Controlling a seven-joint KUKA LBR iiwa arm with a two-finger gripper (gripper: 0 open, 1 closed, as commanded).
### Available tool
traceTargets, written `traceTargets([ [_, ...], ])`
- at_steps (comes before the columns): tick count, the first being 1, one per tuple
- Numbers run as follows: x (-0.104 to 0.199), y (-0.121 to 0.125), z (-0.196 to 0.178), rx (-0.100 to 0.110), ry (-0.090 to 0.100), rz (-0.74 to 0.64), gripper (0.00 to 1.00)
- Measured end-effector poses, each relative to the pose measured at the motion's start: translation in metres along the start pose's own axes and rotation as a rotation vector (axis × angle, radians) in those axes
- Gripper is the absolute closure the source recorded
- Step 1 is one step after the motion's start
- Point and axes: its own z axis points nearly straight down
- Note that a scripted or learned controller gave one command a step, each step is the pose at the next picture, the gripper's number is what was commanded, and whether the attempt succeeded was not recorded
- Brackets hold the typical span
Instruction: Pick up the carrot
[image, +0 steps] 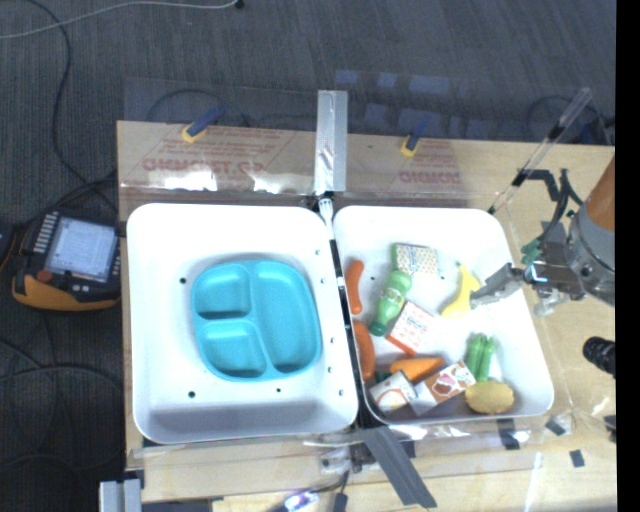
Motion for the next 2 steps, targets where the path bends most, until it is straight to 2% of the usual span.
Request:
traceTargets([
  [1, 0.068, -0.008, 0.143, 0.002, 0.004, -0.244, 0.0],
  [2, 0.058, -0.003, 0.19, -0.011, 0.0, -0.481, 0.0],
])
